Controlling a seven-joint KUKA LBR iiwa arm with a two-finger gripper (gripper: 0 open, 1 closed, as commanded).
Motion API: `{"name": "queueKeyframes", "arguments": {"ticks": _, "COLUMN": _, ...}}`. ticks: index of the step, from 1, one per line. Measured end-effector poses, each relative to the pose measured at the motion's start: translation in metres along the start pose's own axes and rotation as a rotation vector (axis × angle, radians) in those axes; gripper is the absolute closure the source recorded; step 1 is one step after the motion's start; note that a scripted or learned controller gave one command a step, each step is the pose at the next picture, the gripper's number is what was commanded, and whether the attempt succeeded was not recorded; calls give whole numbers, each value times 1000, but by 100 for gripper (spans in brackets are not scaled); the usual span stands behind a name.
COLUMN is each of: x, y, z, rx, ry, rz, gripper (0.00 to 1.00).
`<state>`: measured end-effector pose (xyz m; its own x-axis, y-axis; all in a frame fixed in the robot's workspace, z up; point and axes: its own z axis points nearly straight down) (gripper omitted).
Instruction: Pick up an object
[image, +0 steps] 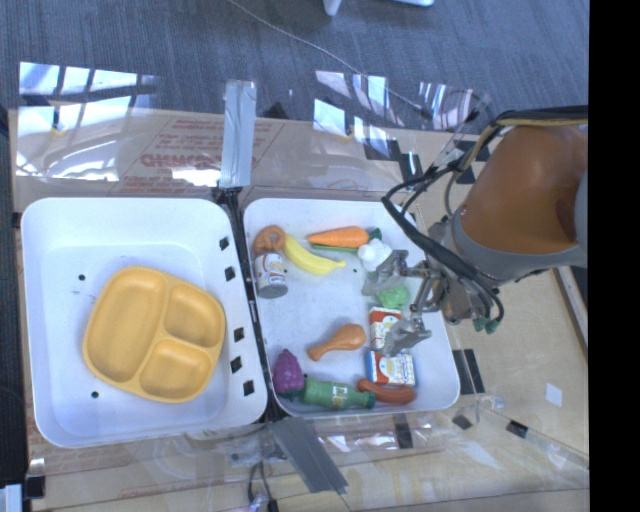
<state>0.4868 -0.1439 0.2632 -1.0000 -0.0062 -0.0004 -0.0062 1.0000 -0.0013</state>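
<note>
Fingers (392, 272) of the gripper (402, 300) are seen spread open, nothing held between them, low over the right bin (300, 300). A small carton (386, 328) is seen just beside them, near a toy drumstick (338, 341).

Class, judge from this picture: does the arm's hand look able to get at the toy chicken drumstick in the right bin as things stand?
Probably yes. The drumstick lies alone on bare bin floor, apart from the other toys, and the hand is close by on its right with nothing between them. The right bin is shallow and open on top.
</note>
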Motion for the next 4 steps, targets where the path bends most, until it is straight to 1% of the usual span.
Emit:
{"name": "queueKeyframes", "arguments": {"ticks": 1, "x": -23, "y": -44, "z": 113, "rx": -3, "ry": 8, "rz": 69, "gripper": 0}}
{"name": "queueKeyframes", "arguments": {"ticks": 2, "x": -28, "y": -65, "z": 171, "rx": 0, "ry": -2, "rz": 117, "gripper": 0}}
{"name": "queueKeyframes", "arguments": {"ticks": 3, "x": -32, "y": -63, "z": 159, "rx": 1, "ry": -7, "rz": 107, "gripper": 100}}
{"name": "queueKeyframes", "arguments": {"ticks": 4, "x": -123, "y": -27, "z": 99, "rx": -1, "ry": -5, "rz": 131, "gripper": 100}}
